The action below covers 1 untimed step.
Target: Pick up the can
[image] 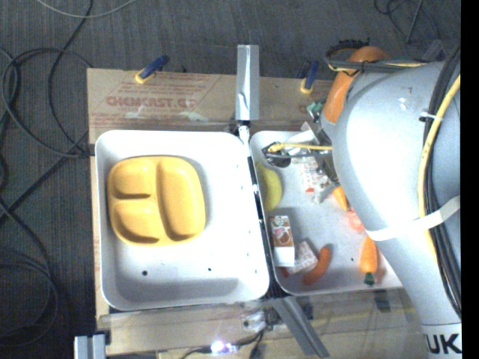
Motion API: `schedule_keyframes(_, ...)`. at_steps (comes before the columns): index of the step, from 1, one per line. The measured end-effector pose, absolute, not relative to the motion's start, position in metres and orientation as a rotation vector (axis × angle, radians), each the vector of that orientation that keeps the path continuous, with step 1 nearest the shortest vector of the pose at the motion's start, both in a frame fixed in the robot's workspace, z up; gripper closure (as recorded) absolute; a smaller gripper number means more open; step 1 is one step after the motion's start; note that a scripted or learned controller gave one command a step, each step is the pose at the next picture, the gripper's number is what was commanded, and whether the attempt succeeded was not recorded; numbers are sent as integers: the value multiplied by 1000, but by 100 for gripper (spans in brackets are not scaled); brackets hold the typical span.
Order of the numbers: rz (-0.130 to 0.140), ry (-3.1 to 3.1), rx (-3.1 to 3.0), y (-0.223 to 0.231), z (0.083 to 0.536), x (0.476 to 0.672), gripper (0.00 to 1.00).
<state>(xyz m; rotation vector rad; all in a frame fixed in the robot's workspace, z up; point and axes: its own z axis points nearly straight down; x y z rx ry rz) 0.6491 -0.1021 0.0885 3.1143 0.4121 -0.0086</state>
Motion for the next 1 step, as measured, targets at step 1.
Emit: schedule_keyframes(1,-17,421,3110,-103,97,648,100)
